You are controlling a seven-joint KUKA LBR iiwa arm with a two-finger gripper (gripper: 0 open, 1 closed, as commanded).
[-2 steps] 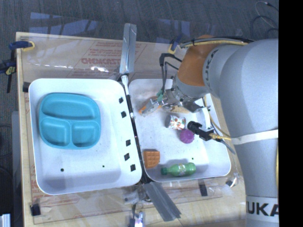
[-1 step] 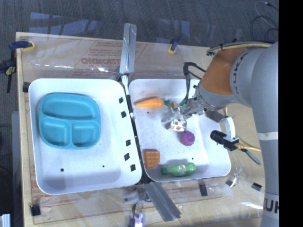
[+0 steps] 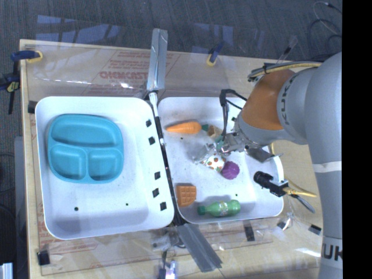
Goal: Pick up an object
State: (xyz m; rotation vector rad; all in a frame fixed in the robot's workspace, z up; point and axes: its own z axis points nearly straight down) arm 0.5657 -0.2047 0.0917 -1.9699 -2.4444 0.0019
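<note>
In the right bin (image 3: pixel 174 106), nearest the camera, a green bottle (image 3: pixel 219 208) lies at 6 o'clock, beside an orange block (image 3: pixel 186 194). Mid-bin sit a purple object (image 3: pixel 231 170) and a small multicoloured toy (image 3: pixel 214 163). The gripper (image 3: pixel 224 147) hovers just above them; its jaw state cannot be told. A carrot (image 3: pixel 185 128) lies at 11 o'clock. The left bin (image 3: pixel 70 217) holds a blue tray (image 3: pixel 85 147).

- Even, fairly bright overhead light; the white bins (image 3: pixel 93 214) look nearly washed out.
- Soft shadows along the bin walls.
- Pale glare streaks on the clear sheet (image 3: pixel 116 68) covering the bench.
- Slightly soft, grainy detail throughout.
</note>
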